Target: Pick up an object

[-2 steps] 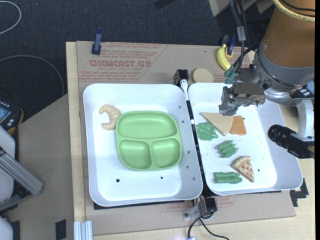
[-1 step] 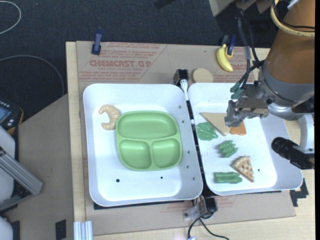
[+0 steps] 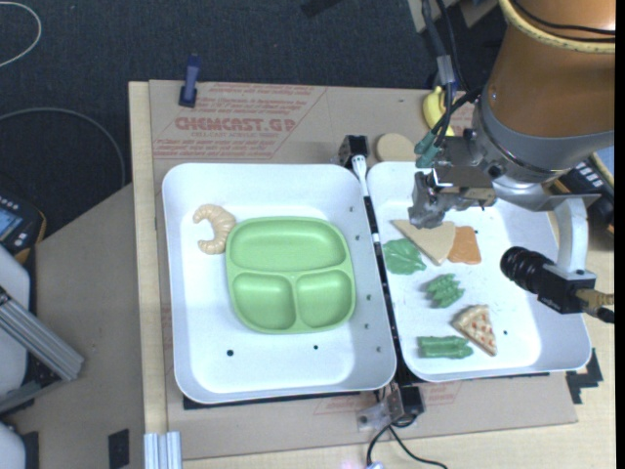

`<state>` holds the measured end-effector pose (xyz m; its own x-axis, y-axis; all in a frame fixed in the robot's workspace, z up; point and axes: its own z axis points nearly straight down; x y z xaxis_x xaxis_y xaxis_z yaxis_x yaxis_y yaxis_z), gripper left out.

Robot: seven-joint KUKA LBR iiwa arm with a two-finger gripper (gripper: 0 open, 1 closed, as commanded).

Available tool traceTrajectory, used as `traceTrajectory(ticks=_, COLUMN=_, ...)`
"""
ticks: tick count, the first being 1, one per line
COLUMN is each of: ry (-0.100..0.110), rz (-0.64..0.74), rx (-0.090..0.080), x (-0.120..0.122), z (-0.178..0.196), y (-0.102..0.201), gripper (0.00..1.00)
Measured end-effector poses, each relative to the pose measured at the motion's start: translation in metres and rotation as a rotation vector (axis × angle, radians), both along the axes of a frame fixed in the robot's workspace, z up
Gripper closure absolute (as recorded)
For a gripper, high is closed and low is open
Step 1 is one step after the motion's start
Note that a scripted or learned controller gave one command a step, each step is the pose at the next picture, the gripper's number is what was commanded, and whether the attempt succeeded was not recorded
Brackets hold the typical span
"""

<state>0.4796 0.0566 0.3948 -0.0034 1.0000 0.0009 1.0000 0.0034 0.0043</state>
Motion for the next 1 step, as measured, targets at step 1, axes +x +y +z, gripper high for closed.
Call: traceTrajectory(ticks=1, ry=-0.001, rz=0.0, rx=0.0, x=0.0, z=0.0329, y=0.0462, gripper=1.0)
